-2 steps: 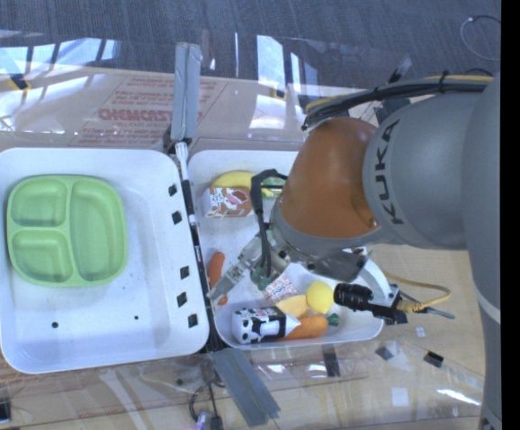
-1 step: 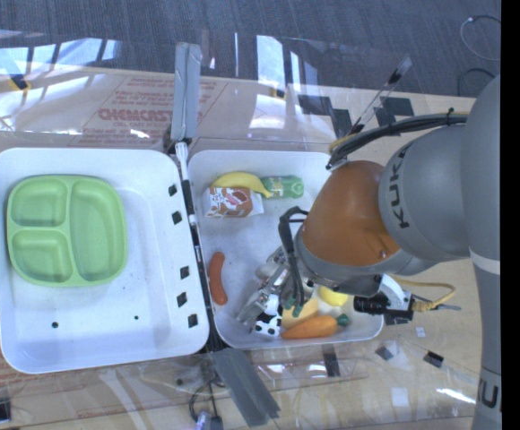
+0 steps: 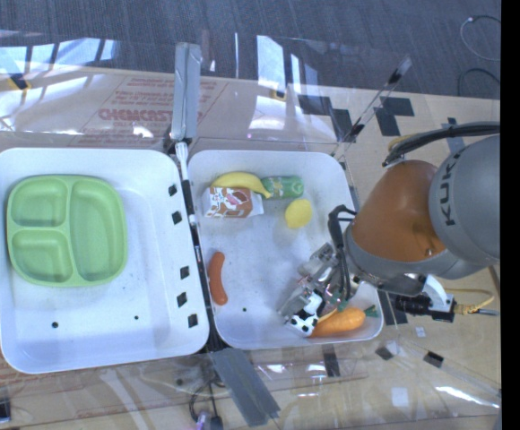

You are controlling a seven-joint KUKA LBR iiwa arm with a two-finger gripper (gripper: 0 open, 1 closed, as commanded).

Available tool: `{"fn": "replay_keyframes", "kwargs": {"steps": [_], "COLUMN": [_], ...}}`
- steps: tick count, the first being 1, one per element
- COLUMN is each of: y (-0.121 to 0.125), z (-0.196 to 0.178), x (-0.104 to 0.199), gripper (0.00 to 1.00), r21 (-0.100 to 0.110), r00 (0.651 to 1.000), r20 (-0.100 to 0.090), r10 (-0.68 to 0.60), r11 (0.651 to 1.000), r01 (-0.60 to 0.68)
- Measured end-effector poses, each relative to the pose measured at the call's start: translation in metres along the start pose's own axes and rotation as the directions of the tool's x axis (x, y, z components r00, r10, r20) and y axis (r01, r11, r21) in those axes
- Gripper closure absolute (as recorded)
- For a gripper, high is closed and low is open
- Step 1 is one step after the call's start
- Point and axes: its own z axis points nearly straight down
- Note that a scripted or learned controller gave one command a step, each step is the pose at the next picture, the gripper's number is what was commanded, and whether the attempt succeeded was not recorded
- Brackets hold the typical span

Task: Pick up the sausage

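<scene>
The sausage [image 3: 216, 279] is a small orange-red link lying lengthwise near the left wall of the right bin [image 3: 269, 330]. My gripper [image 3: 303, 305] is low in the same bin's front right corner, well to the right of the sausage and apart from it. It hangs over a black-and-white toy [image 3: 305, 323] and beside a carrot [image 3: 339, 322]. The sausage lies free on the bin floor with nothing touching it.
At the back of the right bin lie a banana [image 3: 239, 183], a green packet [image 3: 283, 186], a brown-and-white snack pack [image 3: 232, 202] and a yellow lemon [image 3: 299, 212]. The left bin [image 3: 152, 312] holds a green divided plate [image 3: 65, 229]. The arm's orange band [image 3: 394, 218] overhangs the right rim.
</scene>
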Motion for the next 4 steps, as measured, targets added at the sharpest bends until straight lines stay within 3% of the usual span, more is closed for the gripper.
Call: {"fn": "replay_keyframes", "kwargs": {"steps": [1,2,3,4], "y": [0.076,0.134,0.135,0.188], "z": [0.003,0.001,-0.009,-0.18], "x": [0.066,-0.007,-0.008,0.028], "gripper": [0.0,0.0,1.0,1.0], "r21": [0.003,0.001,0.0,0.001], "r00": [0.985,0.908,0.908,0.914], "r20": [-0.008,-0.002,0.0,0.001], "r10": [-0.174,-0.418,-0.42,-0.406], "r11": [0.985,0.908,0.908,0.914], "r01": [0.174,0.418,0.42,0.406]}}
